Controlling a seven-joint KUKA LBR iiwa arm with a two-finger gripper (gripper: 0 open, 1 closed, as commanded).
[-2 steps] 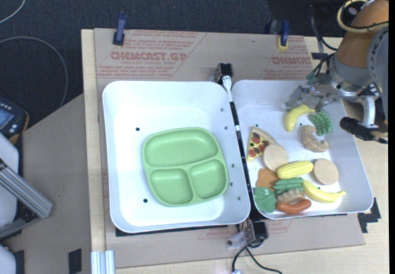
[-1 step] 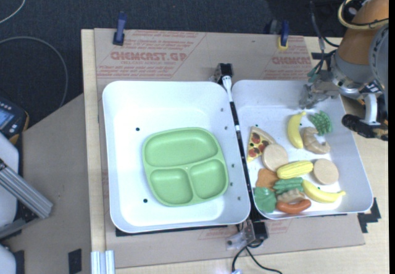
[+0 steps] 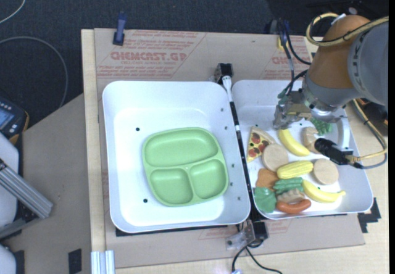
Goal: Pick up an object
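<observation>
Two white bins sit side by side on the bench. The left bin (image 3: 117, 143) holds a green divided plate (image 3: 184, 166), lying flat near its centre, three compartments facing up.

The right bin (image 3: 253, 97) holds a cluster of toy food gathered toward its 6 o'clock half. A pizza slice (image 3: 258, 144) lies at the 9 o'clock side of the cluster, just beside the dividing wall. A banana (image 3: 292, 142) lies tilted near the middle, with a round biscuit (image 3: 275, 156) touching its lower end. Below these lies a corn cob (image 3: 294, 170), then a second round biscuit (image 3: 326, 172) toward 3 o'clock. A second banana (image 3: 322, 192) lies at 5 o'clock. A sausage (image 3: 292, 206) rests at 6 o'clock against the front wall, with a green piece (image 3: 265, 197) beside it.

The arm (image 3: 336, 63) reaches in from 3 o'clock. Its gripper (image 3: 289, 115) stands over the right bin, just above the upper end of the first banana. How far it is open cannot be told from this angle, and nothing can be seen held in it.
</observation>
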